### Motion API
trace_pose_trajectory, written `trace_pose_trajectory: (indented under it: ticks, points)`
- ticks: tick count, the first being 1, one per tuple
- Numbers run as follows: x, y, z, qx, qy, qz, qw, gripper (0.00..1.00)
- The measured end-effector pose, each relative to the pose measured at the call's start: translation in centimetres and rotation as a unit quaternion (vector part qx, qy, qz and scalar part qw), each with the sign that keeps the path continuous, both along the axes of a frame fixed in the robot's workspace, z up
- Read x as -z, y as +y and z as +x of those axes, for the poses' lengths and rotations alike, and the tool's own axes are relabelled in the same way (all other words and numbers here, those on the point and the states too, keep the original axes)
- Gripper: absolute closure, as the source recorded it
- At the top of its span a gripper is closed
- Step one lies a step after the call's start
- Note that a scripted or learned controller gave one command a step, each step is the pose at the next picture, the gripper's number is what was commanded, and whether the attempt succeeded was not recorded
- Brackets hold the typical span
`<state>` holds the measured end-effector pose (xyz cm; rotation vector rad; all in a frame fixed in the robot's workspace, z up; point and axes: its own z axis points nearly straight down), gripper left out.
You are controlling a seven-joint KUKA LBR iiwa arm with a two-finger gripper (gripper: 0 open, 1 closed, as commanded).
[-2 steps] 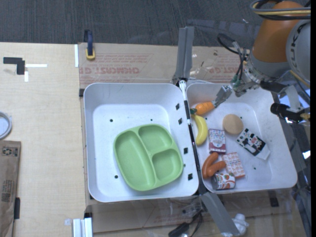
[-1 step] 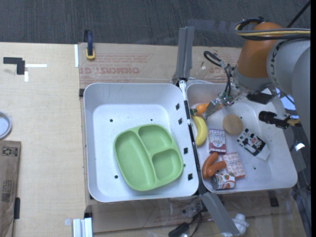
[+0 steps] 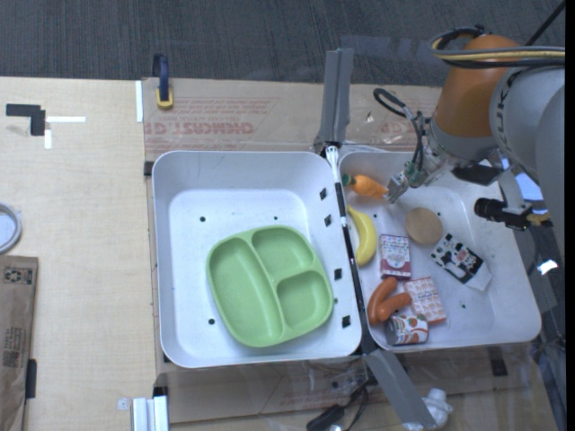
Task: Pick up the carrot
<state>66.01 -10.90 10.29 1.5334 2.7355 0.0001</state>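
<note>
We spot the carrot [image 3: 367, 186], orange with a green top, at the right bin's [image 3: 503, 330] far-left corner. The gripper [image 3: 396, 189] hangs just beside it; its finger state, we cannot tell.

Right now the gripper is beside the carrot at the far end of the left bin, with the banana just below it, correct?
Not quite: the camera view shows the carrot in the right bin, not the left. The rest holds: the gripper is beside it at the far end, and the banana lies just below.
</note>
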Motion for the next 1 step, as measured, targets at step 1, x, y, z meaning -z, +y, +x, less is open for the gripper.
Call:
trace_pose_trajectory:
  ticks: [1]
  points:
    - [-9.01, 3.09, -0.33, -0.263, 0.000, -0.0003, 0.9649, 1.00]
